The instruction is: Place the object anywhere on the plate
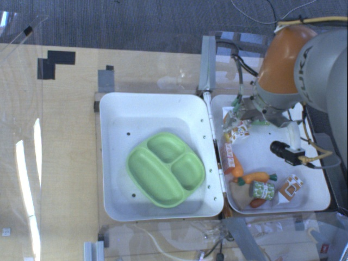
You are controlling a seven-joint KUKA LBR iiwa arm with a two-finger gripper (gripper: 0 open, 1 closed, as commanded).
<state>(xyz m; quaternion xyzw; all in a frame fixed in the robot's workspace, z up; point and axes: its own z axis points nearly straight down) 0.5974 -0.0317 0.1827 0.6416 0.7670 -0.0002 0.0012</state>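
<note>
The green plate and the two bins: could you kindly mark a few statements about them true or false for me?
1. The green plate lies in the left bin. True.
2. The plate has a single undivided well. False: it is split into three compartments.
3. A toy carrot lies on the plate. False: it lies in the right bin, and nothing sits on the plate.
4. The arm is over the right bin. True.
5. The small carton sits in the left bin. False: it sits in the right bin, near the green can.
</note>
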